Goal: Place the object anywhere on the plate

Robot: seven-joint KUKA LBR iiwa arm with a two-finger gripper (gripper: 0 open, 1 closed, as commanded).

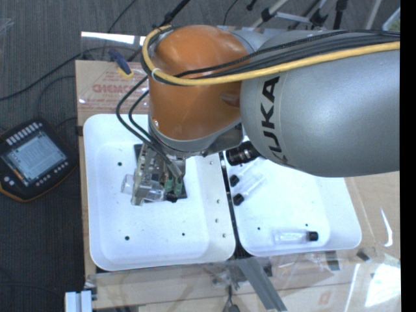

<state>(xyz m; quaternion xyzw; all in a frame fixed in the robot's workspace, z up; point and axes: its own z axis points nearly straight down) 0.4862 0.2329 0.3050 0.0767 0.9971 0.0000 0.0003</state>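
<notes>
Camera view: the grey arm with its orange wrist band (pixel 195 77) reaches in over the left shallow white bin (pixel 110 239), its two-finger gripper (pixel 151 188) pointing steeply down near the bin floor, probably positioned for a grasp or a release; whether it is open, or has hold of anything, I cannot tell, since clear plastic glare and the wrist body mask the tips. A small clear tube with a black cap (pixel 294 236) lies well away from the gripper, across the divider in the right shallow white bin (pixel 348 236), its long axis roughly horizontal in the frame with the capped end pointing away from the gripper. Further small dark-capped clear pieces (pixel 244 187) lie between that tube and the gripper, just beyond the divider, and which of these is the task's object, and where the plate stands, I cannot determine.
</notes>
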